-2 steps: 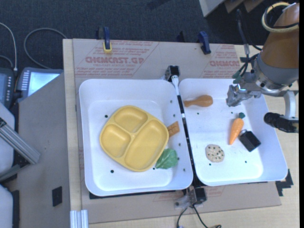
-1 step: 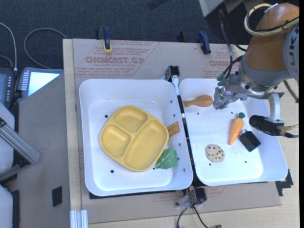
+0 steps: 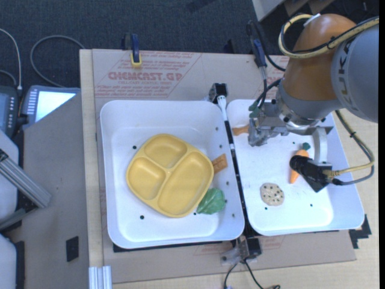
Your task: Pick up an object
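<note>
The tool [image 3: 260, 132] hangs low over the right bin [image 3: 337, 215]; whether it is open or closed cannot be told. Just beside it lies a carrot [image 3: 296, 168], nearby a cookie [image 3: 272, 194]. Farther off, a yellow plate [image 3: 170, 174] fills the left bin [image 3: 114, 161].

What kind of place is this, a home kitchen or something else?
Probably a robotics lab, not a kitchen. A grey and orange arm reaches over two white bins clamped to a board, which hold toy food such as a yellow divided plate and a cookie.
</note>
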Controlling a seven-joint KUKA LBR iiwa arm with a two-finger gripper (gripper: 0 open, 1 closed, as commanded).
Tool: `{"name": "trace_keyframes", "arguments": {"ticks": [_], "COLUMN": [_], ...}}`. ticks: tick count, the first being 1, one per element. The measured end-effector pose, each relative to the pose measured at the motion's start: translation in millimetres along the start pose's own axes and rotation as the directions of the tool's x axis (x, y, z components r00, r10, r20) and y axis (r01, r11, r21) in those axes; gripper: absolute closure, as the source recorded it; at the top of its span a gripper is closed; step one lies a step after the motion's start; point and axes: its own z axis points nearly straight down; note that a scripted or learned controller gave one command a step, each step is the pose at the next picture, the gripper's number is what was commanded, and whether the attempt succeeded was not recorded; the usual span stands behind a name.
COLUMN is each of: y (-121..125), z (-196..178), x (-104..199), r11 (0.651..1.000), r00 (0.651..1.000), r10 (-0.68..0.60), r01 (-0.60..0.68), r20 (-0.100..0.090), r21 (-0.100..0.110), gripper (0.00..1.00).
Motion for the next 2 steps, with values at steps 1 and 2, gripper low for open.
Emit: {"name": "trace_keyframes", "arguments": {"ticks": [1,2], "y": [-14,-32], "z": [9,12], "x": [53,95], "r11": [1.0,1.0], "r00": [1.0,1.0], "r10": [-0.001,0.0], "r01": [0.001,0.0], "r20": [0.0,0.001], "r21": [0.0,0.0], "gripper": [1.0,1.0]}}
